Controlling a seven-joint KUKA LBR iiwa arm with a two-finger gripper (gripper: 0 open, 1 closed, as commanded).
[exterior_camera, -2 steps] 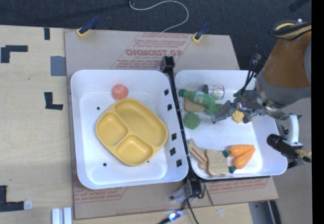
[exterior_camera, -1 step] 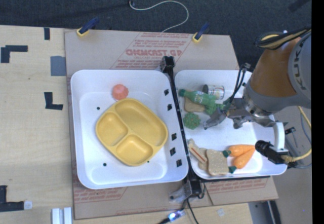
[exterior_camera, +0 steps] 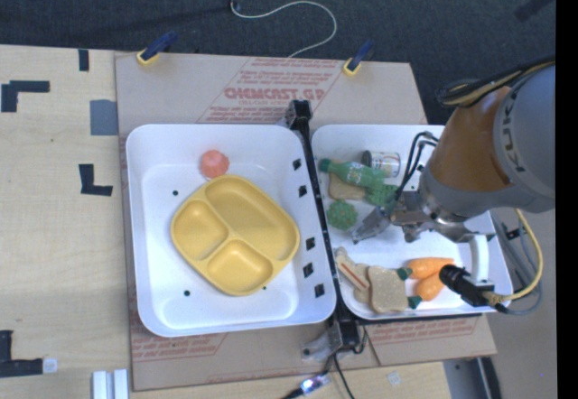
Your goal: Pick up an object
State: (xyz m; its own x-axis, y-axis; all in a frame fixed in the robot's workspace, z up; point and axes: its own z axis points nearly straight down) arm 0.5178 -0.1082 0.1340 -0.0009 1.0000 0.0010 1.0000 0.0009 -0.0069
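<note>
In the right bin [exterior_camera: 397, 137] lie a green bottle [exterior_camera: 357, 177], a clear glass jar [exterior_camera: 383, 160], a green broccoli piece [exterior_camera: 342, 214], a slice of bread [exterior_camera: 386, 289], a sandwich-like piece [exterior_camera: 350, 273] and two orange carrots [exterior_camera: 426, 277]. My gripper [exterior_camera: 376, 224] hangs low over the middle of this bin, just right of the broccoli and below the bottle. Its dark fingers [exterior_camera: 368, 230] are spread apart with nothing between them. The arm's orange band [exterior_camera: 471, 153] sits above the bin's right side.
The left bin [exterior_camera: 144, 208] holds a yellow divided plate [exterior_camera: 235, 233] and a small pink ball [exterior_camera: 214, 163] at its upper left. A black divider clip strip runs between the bins. A white cable loops on the dark floor behind the bench.
</note>
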